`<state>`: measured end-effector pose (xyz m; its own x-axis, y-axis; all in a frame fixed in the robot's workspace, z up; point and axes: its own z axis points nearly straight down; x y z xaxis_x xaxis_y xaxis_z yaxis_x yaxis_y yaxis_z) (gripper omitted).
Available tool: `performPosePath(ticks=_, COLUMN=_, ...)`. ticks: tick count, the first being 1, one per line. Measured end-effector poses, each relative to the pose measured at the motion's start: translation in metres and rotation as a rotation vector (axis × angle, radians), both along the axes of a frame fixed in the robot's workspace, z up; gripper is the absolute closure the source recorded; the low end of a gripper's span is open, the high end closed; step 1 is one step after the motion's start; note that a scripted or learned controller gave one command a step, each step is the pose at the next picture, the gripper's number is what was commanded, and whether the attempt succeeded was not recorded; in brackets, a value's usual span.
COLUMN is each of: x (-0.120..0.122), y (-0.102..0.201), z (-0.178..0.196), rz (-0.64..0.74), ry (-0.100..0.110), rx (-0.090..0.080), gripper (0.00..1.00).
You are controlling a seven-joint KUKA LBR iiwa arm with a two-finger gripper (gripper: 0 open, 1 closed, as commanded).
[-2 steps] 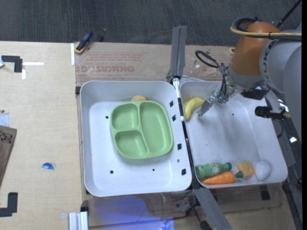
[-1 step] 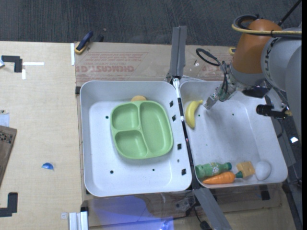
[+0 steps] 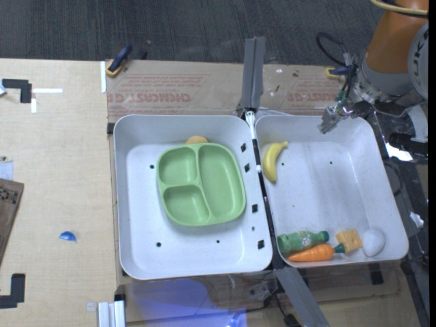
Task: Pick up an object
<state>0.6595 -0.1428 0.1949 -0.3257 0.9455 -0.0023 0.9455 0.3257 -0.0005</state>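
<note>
Presently listed: left bin (image 3: 133,203), occupied by a green divided plate (image 3: 201,183); right bin (image 3: 354,182), in which a banana (image 3: 272,159) is laid by the left wall, with a green bottle (image 3: 302,240), carrot (image 3: 312,253), yellow block (image 3: 349,238) and white ball (image 3: 372,241) along the near edge. The gripper (image 3: 332,119) is poised over the far rim; its opening cannot be told.

Both white bins (image 3: 136,251) are seen to be smooth, slightly glossy plastic. The green divided plate (image 3: 201,184) is matt plastic. Pale wood grain is shown by the bench top (image 3: 54,176), and dull brown cardboard (image 3: 177,87) is laid behind the bins. A waxy sheen is carried by the banana (image 3: 272,161).
</note>
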Motion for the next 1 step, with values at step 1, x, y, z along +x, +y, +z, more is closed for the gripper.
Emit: performPosePath(ticks=1, x=-0.0001, y=0.0438, z=-0.1035, rz=-0.164, ry=-0.001, rx=0.001, gripper=1.00)
